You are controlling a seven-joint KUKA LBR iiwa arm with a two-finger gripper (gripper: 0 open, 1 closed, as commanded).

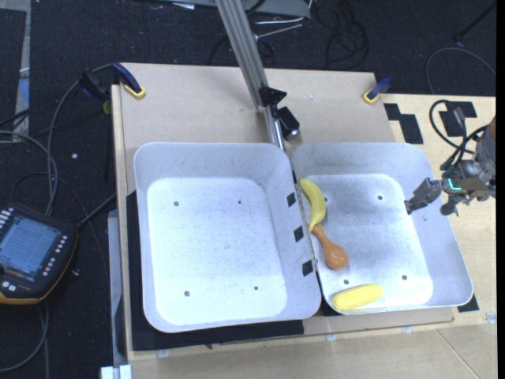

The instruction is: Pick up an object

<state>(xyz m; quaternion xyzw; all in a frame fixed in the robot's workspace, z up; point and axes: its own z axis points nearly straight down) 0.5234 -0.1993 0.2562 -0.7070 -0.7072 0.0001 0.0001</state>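
My gripper (432, 197) hangs at the right bin's (442, 235) right rim, can't tell its state, nothing held; I'd take the banana (315, 201) by the left wall mid-body across its width, looks light, stiff, smooth plastic, may slip.

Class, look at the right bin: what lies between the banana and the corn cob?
In the camera view, the wooden spoon lies between the banana and the corn cob.
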